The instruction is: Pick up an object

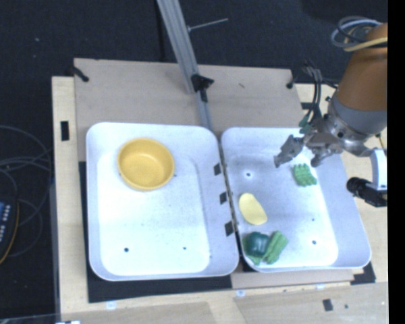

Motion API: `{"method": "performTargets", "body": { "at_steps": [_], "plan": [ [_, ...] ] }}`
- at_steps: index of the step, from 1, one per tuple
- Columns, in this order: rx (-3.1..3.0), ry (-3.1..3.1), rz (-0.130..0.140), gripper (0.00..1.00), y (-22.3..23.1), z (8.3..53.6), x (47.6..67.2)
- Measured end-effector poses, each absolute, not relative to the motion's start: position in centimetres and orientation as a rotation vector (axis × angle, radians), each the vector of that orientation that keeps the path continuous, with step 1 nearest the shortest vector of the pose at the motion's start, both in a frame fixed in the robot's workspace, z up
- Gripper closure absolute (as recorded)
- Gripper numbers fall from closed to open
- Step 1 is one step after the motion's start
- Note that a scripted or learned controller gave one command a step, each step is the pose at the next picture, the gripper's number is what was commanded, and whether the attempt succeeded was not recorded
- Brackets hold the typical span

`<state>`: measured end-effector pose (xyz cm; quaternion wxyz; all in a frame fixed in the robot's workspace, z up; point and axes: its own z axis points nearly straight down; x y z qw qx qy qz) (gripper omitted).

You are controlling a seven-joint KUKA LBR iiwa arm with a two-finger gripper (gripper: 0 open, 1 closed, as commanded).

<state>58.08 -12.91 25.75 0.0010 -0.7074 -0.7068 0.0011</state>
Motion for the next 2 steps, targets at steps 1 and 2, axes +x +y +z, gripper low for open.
{"method": "performTargets", "body": {
  "at_steps": [1,2],
  "plan": [
    [-2.22,-2.218,0.005,0.0,-12.9,20.1,57.1],
    [-2.221,-2.219,0.004,0.0,-12.7,15.9,56.9]
  ]
}}
